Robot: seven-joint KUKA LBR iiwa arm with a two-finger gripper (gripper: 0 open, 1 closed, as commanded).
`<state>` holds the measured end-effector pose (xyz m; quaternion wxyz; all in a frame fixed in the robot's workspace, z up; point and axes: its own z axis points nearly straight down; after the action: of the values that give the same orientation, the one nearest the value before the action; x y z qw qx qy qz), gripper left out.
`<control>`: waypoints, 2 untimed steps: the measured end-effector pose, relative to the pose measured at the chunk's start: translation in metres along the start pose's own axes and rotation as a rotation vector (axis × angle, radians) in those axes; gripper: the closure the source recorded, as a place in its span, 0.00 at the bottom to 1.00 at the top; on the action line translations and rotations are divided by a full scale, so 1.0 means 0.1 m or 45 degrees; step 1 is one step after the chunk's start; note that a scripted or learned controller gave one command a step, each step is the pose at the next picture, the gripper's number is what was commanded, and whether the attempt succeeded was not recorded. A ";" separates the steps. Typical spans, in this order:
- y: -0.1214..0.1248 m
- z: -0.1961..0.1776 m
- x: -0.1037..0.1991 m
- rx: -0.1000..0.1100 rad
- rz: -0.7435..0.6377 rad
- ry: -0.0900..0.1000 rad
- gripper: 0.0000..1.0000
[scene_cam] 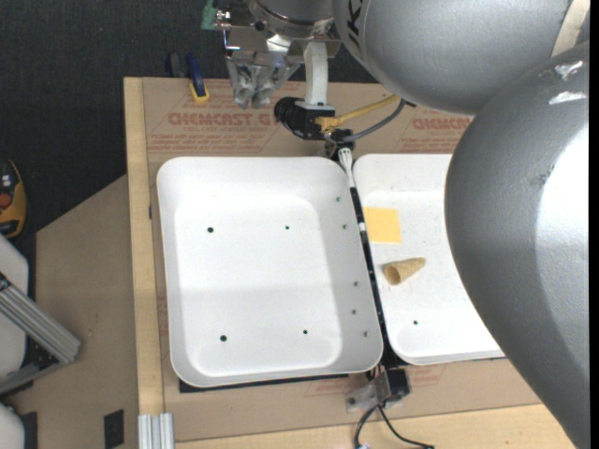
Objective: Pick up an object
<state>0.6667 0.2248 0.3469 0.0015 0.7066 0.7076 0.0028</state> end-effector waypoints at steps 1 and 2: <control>0.00 -0.28 0.00 0.001 -0.001 0.000 1.00; -0.10 -0.45 0.00 0.001 0.000 0.000 1.00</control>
<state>0.6566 0.2244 0.3920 0.0014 0.7067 0.7075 0.0023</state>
